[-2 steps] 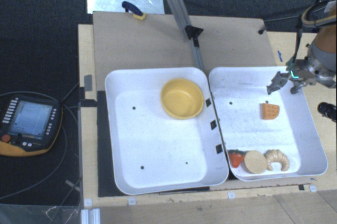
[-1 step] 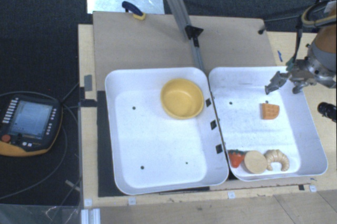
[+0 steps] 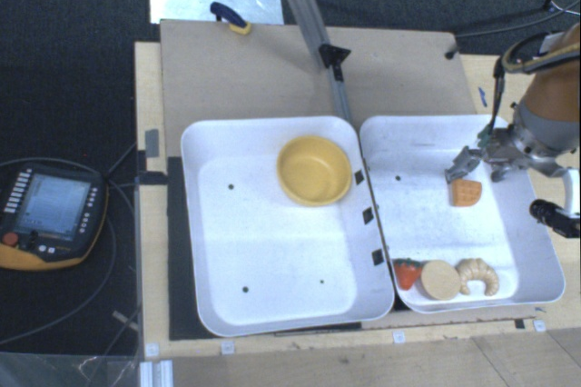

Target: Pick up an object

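Dark carpet surrounds the surface (image 3: 236, 76), and at far left we see a teach pendant (image 3: 45, 213) lying on the floor. Moving right, the left bin (image 3: 272, 303) holds a yellow bowl (image 3: 314, 169) near its upper right corner. The right bin (image 3: 413, 149) carries a red tomato-like piece (image 3: 408, 272), a tan round disc (image 3: 439, 280) and a croissant (image 3: 479, 275) along its lower edge. Higher up lies an orange wedge (image 3: 467, 193), just below the claw (image 3: 486, 160); we cannot tell how far the claw is open, and nothing sits between its fingers. We judge the wedge light, stiff and perhaps slick, best pinched across its flat sides.
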`<state>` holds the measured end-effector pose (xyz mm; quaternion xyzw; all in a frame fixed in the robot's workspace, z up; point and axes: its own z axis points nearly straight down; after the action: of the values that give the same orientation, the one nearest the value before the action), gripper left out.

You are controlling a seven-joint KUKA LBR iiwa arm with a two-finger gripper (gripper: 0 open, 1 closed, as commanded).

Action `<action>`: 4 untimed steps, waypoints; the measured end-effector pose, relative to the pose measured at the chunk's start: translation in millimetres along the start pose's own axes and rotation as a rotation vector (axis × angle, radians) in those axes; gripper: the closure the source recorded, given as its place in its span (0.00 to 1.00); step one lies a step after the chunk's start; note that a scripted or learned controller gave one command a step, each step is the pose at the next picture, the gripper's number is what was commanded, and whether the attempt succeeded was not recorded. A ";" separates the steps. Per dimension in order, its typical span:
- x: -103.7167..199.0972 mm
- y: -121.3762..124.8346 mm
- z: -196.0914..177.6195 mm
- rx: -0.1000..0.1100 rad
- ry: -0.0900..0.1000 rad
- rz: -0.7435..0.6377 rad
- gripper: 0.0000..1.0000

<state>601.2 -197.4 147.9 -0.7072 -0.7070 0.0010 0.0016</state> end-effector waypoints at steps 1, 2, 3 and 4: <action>-0.4 1.3 48.5 -0.007 -0.002 -0.001 0.00; -0.9 2.3 36.1 -0.011 -0.003 -0.001 1.00; -9.2 2.3 -10.6 -0.009 -0.002 0.000 1.00; -11.8 2.8 -53.6 -0.009 -0.002 -0.001 1.00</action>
<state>604.2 -209.2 201.5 -0.7069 -0.7073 -0.0012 -0.0022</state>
